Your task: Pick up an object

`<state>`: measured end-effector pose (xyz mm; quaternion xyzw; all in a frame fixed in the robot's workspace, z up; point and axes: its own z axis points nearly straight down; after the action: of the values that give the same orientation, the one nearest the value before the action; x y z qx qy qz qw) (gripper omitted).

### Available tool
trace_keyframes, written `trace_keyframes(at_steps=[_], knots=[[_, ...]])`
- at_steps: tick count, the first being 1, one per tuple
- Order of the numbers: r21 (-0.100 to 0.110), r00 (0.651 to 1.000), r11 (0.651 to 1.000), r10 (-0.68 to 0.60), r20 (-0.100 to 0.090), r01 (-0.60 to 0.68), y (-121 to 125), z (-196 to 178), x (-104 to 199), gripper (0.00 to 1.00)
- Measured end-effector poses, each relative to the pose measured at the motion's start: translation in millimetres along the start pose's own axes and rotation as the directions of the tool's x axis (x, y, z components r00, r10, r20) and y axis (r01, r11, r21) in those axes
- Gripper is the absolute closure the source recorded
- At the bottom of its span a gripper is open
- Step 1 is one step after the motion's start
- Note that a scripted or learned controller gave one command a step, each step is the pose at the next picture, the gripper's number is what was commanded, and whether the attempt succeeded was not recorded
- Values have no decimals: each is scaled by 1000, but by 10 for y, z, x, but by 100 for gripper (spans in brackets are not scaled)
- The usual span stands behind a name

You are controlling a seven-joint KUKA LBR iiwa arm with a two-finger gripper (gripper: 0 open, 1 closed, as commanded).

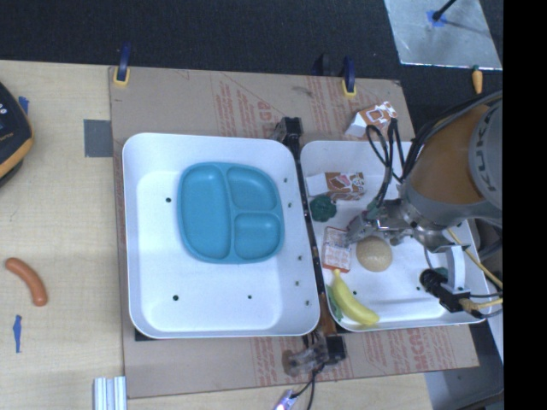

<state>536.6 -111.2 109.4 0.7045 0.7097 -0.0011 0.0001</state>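
The right bin [402, 314] holds several small things: a tan round ball [373, 255], a yellow banana [352, 304] at the front left corner, a red and white packet [338, 250], a dark green lump [322, 207] and a brown and white packet [344, 184]. My gripper [381, 224] hangs low in this bin, just behind and above the tan ball, close to it or touching it. The arm's grey and orange wrist [444, 173] covers the bin's right side. Nothing is seen lifted off the bin floor.
The left bin [214, 306] holds a blue divided plate [231, 212]. Another packet [373, 118] lies on the cardboard behind the right bin. An orange sausage [27, 280] lies on the bench at far left, near a black and yellow device [10, 135].
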Motion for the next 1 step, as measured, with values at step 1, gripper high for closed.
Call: trace_keyframes(at_steps=[1], knots=[[-1,1000,1000,2,-3,-2,111,142,-26,0]])
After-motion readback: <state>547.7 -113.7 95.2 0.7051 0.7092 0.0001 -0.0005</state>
